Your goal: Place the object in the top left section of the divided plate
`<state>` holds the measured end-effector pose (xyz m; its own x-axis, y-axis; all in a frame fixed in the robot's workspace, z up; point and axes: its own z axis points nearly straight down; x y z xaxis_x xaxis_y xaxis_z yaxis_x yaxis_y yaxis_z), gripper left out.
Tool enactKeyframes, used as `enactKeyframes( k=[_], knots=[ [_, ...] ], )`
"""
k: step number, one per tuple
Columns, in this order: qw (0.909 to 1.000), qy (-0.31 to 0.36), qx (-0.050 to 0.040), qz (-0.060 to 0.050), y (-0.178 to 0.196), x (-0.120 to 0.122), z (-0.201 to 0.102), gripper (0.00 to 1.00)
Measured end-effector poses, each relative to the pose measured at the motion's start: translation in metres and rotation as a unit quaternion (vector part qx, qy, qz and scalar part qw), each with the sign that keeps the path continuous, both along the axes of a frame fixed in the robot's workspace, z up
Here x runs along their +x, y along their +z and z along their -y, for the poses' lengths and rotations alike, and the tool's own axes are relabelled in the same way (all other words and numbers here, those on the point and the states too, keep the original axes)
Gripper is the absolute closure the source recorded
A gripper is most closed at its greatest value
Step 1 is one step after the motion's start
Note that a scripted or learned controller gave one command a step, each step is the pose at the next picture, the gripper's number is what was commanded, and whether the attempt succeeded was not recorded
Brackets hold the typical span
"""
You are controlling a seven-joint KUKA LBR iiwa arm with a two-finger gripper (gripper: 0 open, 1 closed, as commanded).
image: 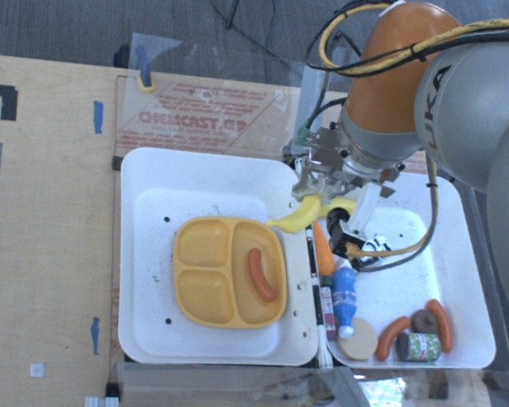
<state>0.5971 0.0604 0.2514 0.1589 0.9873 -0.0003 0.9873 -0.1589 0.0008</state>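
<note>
Banana (299, 215), yellow, curved, under hand (319, 193)

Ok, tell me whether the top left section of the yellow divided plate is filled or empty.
Empty. The plate's top left section shows bare yellow; a sausage lies in the large right section, and the banana sits off the plate beneath the end effector.

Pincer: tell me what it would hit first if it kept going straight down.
Probably the banana, right under the pincer near the left bin's right rim; depth is unclear from this view.
</note>
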Motion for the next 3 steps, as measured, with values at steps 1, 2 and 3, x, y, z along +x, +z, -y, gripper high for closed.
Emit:
enactKeyframes(
  k=[1,2,3],
  knots=[
    [0.9994,-0.033,0.0004,-0.002,-0.008,-0.045,-0.035,1.0],
    [0.997,-0.077,0.0,0.0,-0.016,0.0,-0.037,1.0],
    [0.9978,-0.066,0.0002,-0.002,-0.021,-0.077,-0.071,1.0]
  ],
)
